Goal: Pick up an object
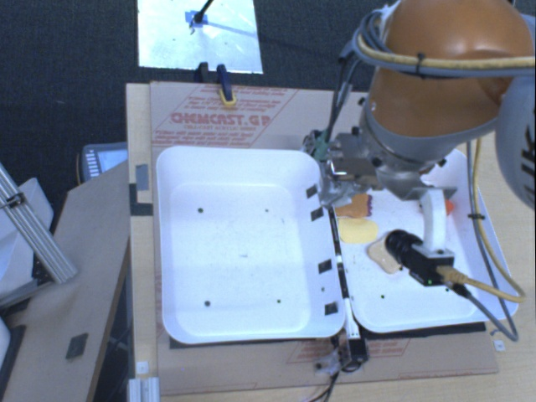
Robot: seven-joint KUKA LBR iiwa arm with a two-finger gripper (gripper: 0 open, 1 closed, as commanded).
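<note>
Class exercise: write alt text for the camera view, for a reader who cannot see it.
A grey-and-orange robot arm reaches over the right bin, above a yellow item and a tan one. The left bin sits beside it.

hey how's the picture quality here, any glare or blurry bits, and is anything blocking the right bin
Camera view: even, soft lighting; the left bin reads bright white, nearly washed out, with faint shadow along its walls. The metal sheet at top is glary. Overall focus is slightly soft. The arm looms large and covers much of the right bin, hiding part of the yellow object.
</note>
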